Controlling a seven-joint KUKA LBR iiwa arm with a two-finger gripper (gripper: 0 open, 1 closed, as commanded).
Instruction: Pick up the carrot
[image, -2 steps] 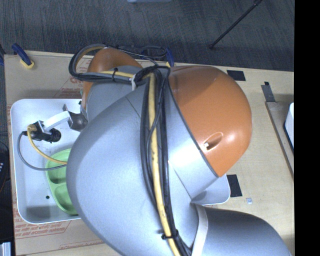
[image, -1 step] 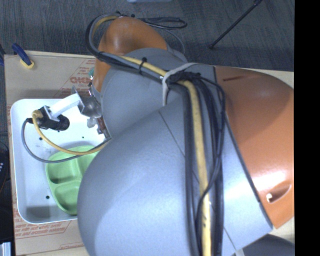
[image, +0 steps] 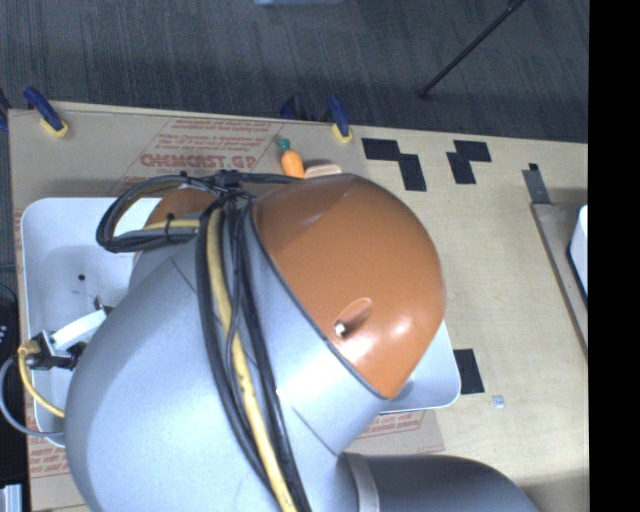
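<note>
Carrot (image: 291, 162) is seen lying at the bin's (image: 40, 215) far edge, beyond the arm (image: 300, 330); jaw state cannot be told.

Carrot (image: 291, 163) mostly behind arm (image: 300, 330)

- A white bin (image: 35, 225) sits on the wooden bench (image: 500, 260).
- Brown card with red words (image: 200, 150) lies under it.
- Blue clips (image: 45, 108) hold the card's far edge.
- Black marks (image: 395, 158) are on the bench.

Arm (image: 300, 330) over both bins (image: 40, 230), carrot (image: 291, 162) behind it on bench (image: 500, 280)
</note>
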